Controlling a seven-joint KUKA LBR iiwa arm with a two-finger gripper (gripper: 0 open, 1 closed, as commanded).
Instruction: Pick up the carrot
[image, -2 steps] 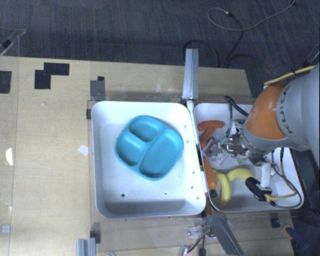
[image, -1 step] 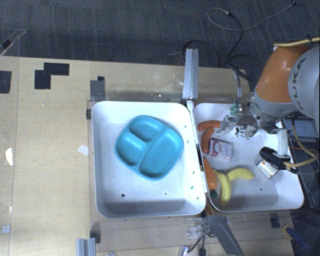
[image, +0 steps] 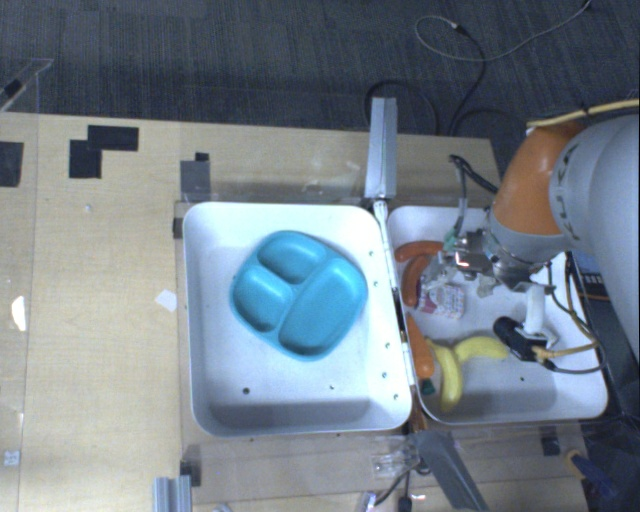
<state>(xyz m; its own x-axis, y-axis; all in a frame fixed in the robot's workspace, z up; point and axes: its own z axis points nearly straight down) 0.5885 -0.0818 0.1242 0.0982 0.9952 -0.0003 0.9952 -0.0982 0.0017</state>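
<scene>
The carrot (image: 420, 352), a slim orange piece, lies along the left wall of the right bin (image: 570, 400), partly tucked under a yellow banana (image: 462, 362). My gripper (image: 443, 294) hangs low over the upper left part of that bin, just above and to the right of the carrot's top end. I see nothing clearly held in it. The grey arm with its orange band (image: 525, 190) reaches in from the right and covers much of the bin's upper half.
A curved red-orange sausage-like piece (image: 414, 250) lies at the right bin's top left, just behind the gripper. A black part with cables (image: 520, 340) hangs right of the banana. The left bin (image: 215, 390) holds a blue divided plate (image: 298, 292).
</scene>
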